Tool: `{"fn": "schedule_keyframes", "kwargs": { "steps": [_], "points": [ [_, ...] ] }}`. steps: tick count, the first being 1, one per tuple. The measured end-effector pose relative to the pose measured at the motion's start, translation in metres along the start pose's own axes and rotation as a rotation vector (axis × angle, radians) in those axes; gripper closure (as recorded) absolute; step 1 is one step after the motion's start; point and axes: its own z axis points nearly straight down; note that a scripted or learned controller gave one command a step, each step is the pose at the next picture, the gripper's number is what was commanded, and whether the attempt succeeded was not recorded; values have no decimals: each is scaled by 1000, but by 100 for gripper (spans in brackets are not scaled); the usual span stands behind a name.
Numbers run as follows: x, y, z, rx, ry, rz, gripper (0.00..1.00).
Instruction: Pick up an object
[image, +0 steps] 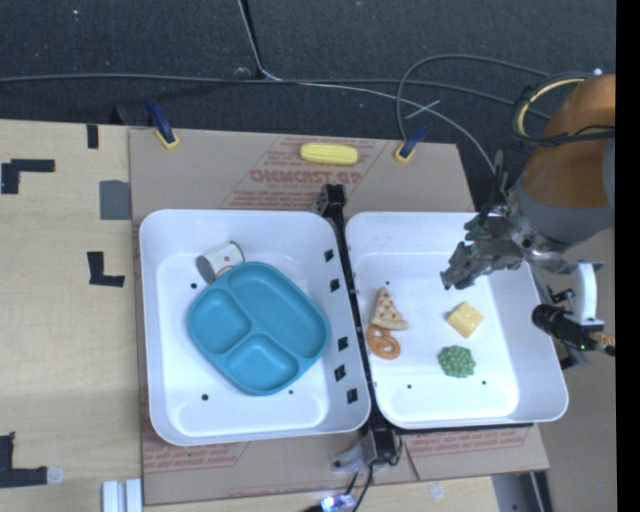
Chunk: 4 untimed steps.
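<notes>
Cardboard-topped table (90, 300), two white bins. Right bin (500, 400): tool (462, 277) above yellow cheese block (465, 319), apart from it; whether open or closed, impossible to tell.

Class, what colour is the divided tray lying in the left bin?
Blue; the divided tray shows plainly in the camera view.

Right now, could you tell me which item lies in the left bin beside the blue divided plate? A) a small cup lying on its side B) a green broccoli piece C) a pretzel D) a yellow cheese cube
A: the small cup lies tipped on its side at the upper left edge of the blue divided plate in the left bin, while the cheese cube, broccoli and pretzel all sit in the right bin.
</notes>
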Motion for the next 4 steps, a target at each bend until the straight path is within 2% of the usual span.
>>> {"fn": "schedule_keyframes", "kwargs": {
  "steps": [1, 2, 4],
  "points": [
    [49, -1, 0, 0, -1, 1, 100],
    [96, -2, 17, 1, -2, 1, 100],
    [210, -25, 22, 1, -1, -1, 100]
  ]
}}
